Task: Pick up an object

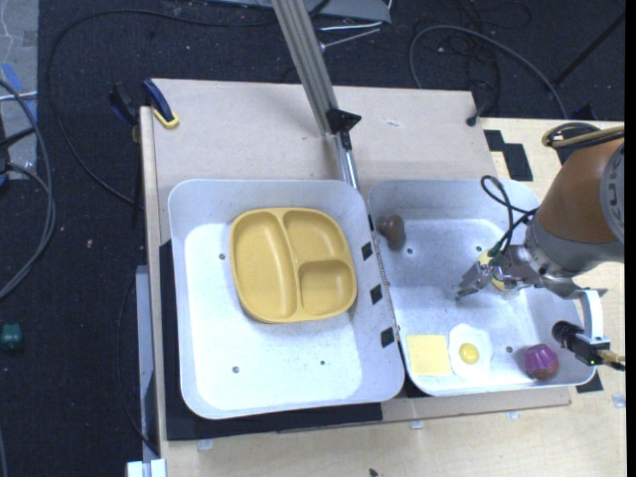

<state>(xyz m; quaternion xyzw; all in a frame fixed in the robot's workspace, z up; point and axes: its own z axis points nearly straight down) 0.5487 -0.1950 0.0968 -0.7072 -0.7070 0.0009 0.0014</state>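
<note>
Gripper (475, 282) hung low over the right bin (437, 241), fingers apart and empty (nothing between them). Nearest target was the egg (468, 350), just nearer, beside the cheese (428, 355). Judged best: centre over it, descend straight, close gently.

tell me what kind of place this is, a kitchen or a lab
Most likely a robotics lab, not a kitchen. A bench carries two white bins, a robot arm reaches into the right one, and loose cables trail across the dark floor. The food, such as the fried egg, looks like toy props.
</note>
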